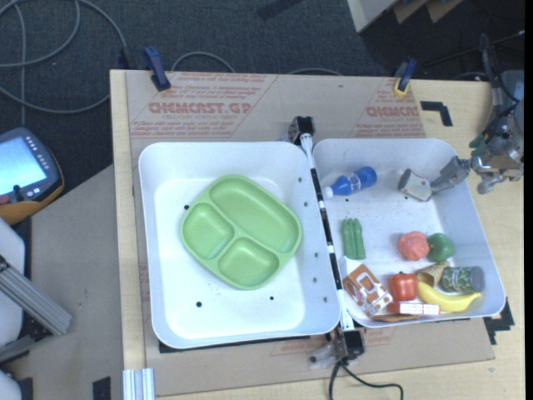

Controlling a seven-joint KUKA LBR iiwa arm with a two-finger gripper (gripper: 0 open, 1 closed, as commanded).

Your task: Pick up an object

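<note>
The tool is seen low over the upper-right part of the right bin, reaching in from the right w/ nothing visibly between its fingers; whether they are apart or together cannot be told. In that bin are seen a blue bottle near the top left, a green veg below it, and a tomato, banana and can toward the bottom right. A green divided plate is laid in the left bin on the worktop.
</note>
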